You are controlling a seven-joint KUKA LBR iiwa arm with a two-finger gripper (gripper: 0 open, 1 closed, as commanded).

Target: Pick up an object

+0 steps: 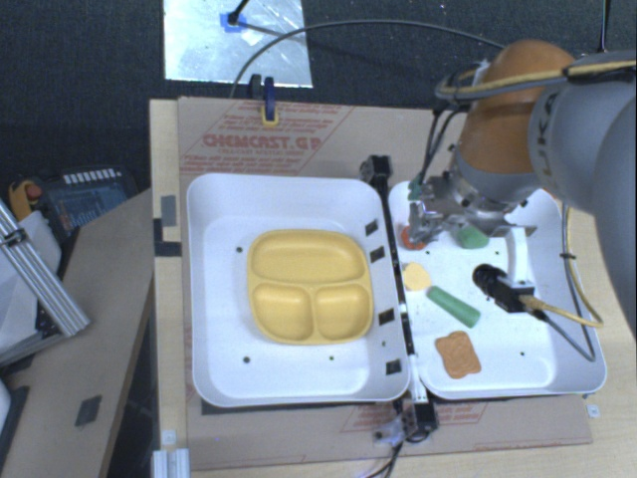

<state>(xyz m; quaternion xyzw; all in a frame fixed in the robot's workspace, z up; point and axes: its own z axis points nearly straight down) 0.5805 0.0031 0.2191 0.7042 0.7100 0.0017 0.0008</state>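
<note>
**Claw low over the right bin, close to the wall**

The claw (423, 225) hangs down into the upper left part of the right bin (587, 366), hard by the seam it shares with the left bin (214, 366). From here I cannot tell whether it is spread or pressed together, and I see nothing plainly caught in it.

The nearest thing to take is a red-orange piece (408, 235), lying just beside the claw on the wall side. A green lump (472, 236) sits close on the other side. Further down the bin lie a yellow disc (416, 277), a green stick (455, 306) and a brown toast-shaped piece (458, 354). The yellow divided tray (307, 285) has the left bin to itself.

The worry, as I judge it, is the tight spot. With the red-orange piece so near the wall, a close could graze the rim or shove the piece flat against it. The piece looks low and flat, so the claw may well slide over it and come up bare. The green lump could also get knocked aside.
</note>
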